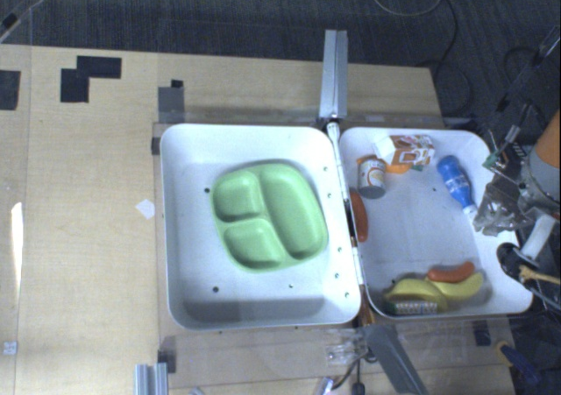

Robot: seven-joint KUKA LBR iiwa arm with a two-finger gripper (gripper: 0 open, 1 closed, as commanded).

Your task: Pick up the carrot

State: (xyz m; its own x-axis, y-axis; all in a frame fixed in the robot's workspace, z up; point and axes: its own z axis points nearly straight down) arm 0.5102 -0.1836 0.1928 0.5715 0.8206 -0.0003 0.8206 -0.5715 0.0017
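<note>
Claw (504, 209) sits at right bin's (412, 297) right edge; can't tell if open or holding anything. Carrot (358, 215) lies far left of it, against the bins' dividing wall. Approach from above, fingers across its width, clear of wall.
</note>
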